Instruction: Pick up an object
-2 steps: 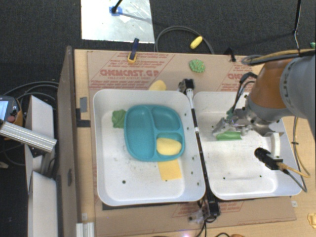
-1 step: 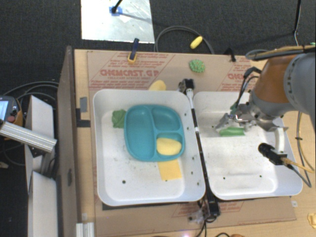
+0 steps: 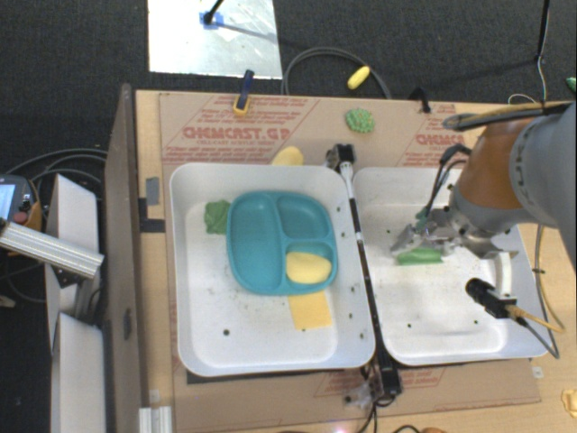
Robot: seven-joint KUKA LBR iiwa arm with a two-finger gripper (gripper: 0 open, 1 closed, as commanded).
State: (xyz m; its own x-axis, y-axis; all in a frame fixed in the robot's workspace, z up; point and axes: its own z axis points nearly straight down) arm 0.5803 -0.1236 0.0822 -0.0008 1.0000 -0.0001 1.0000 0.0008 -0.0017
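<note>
Worktop (image 3: 225, 124): brown board surface carrying two shallow white bins side by side.

Arm (image 3: 532, 165): grey with orange band, reaching in from the right, wrist low over the right bin (image 3: 433, 332). Jaws (image 3: 416, 240) sit directly at a green object (image 3: 420, 257) lying on the bin floor near the bin's middle; they appear to touch or straddle its upper edge. Whether the jaws are wide, narrow or closed on the piece cannot be told from this angle.

Step in hand, as judged: securing the green object. To do it well, the jaws should be centred across the object's short axis, seated down to the bin floor, and closed fully before any lift; a straight vertical lift would avoid dragging it against the bin wall.

Left bin (image 3: 194, 242): holds a teal divided plate (image 3: 261, 242) with a yellow rounded item (image 3: 308, 267) in its lower right compartment. A green leafy piece (image 3: 217, 216) lies against the plate's left edge; a flat yellow slice (image 3: 311, 310) lies just below the plate
</note>
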